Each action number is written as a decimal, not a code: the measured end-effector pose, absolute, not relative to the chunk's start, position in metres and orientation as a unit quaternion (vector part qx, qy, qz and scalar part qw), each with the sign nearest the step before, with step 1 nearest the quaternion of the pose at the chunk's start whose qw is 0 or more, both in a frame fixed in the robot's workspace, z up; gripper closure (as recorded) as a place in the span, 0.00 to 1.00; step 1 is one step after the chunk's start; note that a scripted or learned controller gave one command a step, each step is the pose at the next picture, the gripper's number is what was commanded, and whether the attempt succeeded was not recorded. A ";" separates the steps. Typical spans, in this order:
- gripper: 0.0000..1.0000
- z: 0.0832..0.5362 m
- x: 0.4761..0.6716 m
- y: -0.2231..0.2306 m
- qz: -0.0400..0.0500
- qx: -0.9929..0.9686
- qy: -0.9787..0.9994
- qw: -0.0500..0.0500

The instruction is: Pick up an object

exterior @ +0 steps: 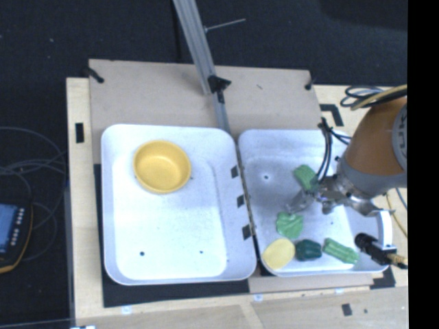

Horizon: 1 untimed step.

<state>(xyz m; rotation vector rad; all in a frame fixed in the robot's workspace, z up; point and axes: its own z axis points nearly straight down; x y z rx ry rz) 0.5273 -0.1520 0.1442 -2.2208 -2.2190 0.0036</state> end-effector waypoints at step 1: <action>1.00 0.157 0.529 -0.152 -0.001 -0.708 -0.707 0.000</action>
